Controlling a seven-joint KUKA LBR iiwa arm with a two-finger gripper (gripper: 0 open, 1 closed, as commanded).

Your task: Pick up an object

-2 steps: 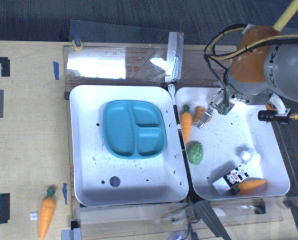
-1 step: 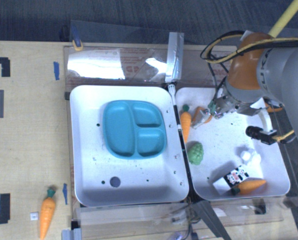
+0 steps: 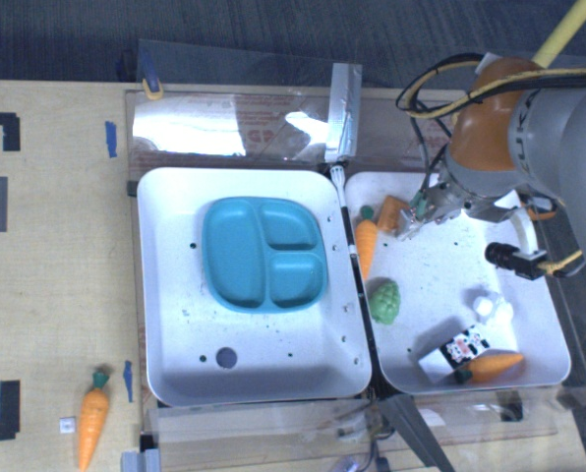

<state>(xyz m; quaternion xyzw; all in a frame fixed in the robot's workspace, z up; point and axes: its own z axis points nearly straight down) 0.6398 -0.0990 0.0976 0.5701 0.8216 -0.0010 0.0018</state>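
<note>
I see open white floor across the middle of the right bin [image 3: 529,357], between the green leafy piece [image 3: 383,300] at centre-left and the black-and-white item [image 3: 464,346] lower down. The upper-left corner is crowded: two carrots [image 3: 366,244] hug the dividing wall, with the gripper [image 3: 416,212] just beside them. In the left bin [image 3: 165,293], the blue divided plate [image 3: 265,253] takes the centre; I've got room along its lower edge.

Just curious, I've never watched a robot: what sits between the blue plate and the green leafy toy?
In the camera view, the touching bin walls run between the blue divided plate and the green toy.
</note>
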